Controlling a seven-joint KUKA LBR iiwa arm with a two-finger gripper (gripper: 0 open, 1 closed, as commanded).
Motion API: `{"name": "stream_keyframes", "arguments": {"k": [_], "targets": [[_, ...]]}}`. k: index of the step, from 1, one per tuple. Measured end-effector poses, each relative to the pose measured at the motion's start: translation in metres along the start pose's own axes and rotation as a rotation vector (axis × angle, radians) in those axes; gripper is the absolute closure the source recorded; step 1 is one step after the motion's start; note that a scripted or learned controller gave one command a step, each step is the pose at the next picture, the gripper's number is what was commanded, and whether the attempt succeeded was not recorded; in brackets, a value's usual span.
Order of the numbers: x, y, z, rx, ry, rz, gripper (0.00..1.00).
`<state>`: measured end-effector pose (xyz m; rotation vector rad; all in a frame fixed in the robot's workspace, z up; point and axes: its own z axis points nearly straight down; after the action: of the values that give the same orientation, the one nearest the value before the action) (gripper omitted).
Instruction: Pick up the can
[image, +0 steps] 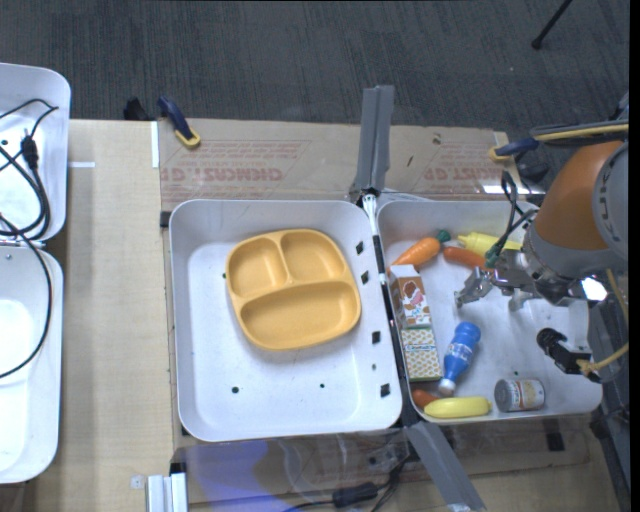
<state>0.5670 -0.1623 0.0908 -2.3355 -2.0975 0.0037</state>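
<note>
While the hand (478, 290) hovers over the middle of the right bin (575, 405), its 2 fingers spread and pinching nothing, the can (519, 394) lies on its side near the bin's front wall, well below the hand in the camera view and a little to the right of it. Its long axis runs roughly left to right, its pale end facing left. Just left of the can rests a yellow banana (458, 406); a blue bottle (459, 354) lies between the hand and the banana. My judgement: the hand must travel toward the front wall, then close across the can's round body.
</note>
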Motion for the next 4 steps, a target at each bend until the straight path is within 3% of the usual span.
{"name": "stream_keyframes", "arguments": {"k": [1,2,3,4], "targets": [[-0.012,-0.081,-0.003,0.0,0.001,0.081,0.0],[0.009,-0.034,0.0,-0.001,0.0,0.074,0.0],[-0.04,-0.033,-0.001,-0.003,-0.001,0.001,0.0],[-0.028,0.016,-0.001,-0.003,-0.001,-0.036,0.0]]}}
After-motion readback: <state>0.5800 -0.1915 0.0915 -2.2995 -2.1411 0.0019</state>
